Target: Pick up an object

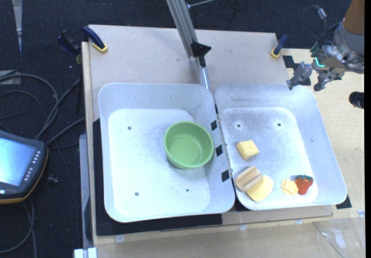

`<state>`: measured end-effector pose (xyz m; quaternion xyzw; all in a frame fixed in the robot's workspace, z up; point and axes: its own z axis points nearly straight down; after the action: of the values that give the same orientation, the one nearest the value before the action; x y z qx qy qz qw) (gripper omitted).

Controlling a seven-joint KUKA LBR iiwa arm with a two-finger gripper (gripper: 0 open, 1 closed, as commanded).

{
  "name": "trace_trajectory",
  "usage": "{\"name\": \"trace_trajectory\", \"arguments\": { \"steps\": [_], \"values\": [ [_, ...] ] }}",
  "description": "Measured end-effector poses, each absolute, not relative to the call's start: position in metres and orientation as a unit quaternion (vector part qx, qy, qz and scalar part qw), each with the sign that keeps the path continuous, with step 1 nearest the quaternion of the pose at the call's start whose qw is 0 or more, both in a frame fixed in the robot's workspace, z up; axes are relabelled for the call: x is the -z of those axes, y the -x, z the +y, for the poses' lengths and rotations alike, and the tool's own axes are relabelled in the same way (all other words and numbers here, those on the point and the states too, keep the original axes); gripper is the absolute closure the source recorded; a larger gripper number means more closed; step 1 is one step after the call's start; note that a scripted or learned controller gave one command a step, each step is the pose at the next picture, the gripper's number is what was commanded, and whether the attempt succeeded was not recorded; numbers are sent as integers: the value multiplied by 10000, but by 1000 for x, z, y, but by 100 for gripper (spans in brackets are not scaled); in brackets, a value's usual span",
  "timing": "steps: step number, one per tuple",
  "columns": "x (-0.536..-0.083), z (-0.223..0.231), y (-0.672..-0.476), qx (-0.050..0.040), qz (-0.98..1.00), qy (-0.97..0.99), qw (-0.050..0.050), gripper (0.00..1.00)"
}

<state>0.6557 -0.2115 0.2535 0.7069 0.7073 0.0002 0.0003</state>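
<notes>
My gripper [310, 79] hangs at the upper right, above the far right corner of the right bin [264, 103], its two fingers spread apart with nothing between them. In the right bin lie a yellow block [247, 149], a tan and yellow bread-like piece [254, 184], a small yellow piece [288, 186] and a red strawberry [304, 183] touching it. A green bowl [188, 145] stands upright in the left bin [124, 135], near its right side. All the objects lie well below and left of the gripper.
A slanted metal pole [181, 10] comes down from the top to the gap between the bins. Blue and yellow clamps [95, 40] [279, 46] hold the board's far corners. A tablet-like pendant [17, 164] lies off the bench at left.
</notes>
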Motion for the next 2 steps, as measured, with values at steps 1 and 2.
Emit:
{"name": "trace_trajectory", "arguments": {
  "steps": [1,2],
  "values": [
    [-253,-212,-656,-1,7073,-7069,1,0],
    [-198,-208,-664,12,7075,-7068,-20,0]
  ]
}}
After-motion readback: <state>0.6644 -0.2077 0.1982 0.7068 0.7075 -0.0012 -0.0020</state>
